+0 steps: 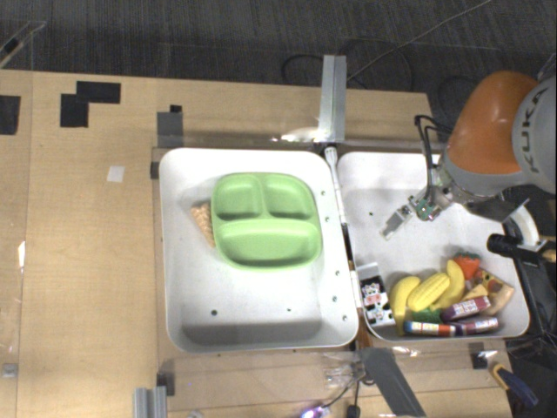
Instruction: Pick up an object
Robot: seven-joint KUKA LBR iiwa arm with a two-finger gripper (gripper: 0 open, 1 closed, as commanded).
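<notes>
Nearest me, in the front corner of the right bin [522, 320], lies the pile to pick from: a banana [403, 294] with other yellow pieces, two markers [452, 326] along the front wall, and a small black-and-white box [372, 296] against the left wall. The left bin [244, 320] holds a green divided plate [265, 219] with something tan [202, 222] poking out from under its left edge. Further back, the gripper [402, 219] hangs over the bare floor of the right bin, apart from the pile, carrying nothing; whether it is open or closed I cannot tell. Above it is the arm's orange band [492, 133].
</notes>
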